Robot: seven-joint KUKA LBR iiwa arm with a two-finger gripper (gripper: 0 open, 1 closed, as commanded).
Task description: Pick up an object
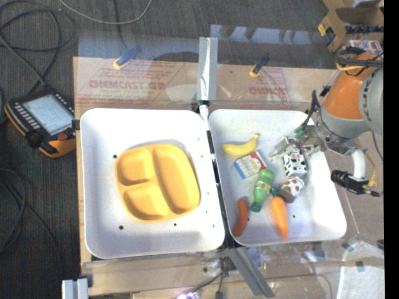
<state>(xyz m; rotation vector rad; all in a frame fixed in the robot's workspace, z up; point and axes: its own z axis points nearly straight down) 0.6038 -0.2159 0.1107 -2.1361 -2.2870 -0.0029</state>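
Gripper [293, 147] low in the right bin [324, 220], far-right part, just over a black-and-white spotted toy [295, 163]; jaw state cannot be told. Banana [241, 146], small carton [250, 165], green bottle [262, 186], carrot [280, 216] lie nearby. Left bin [100, 229] holds a yellow tray [158, 181].

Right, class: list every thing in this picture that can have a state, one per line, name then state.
yellow divided tray: lying flat in the left bin, compartments bare
banana: lying on its side in the right bin
green bottle: lying down
carrot: lying flat
small carton: lying flat
gripper: low over the right bin, beside the black-and-white spotted toy
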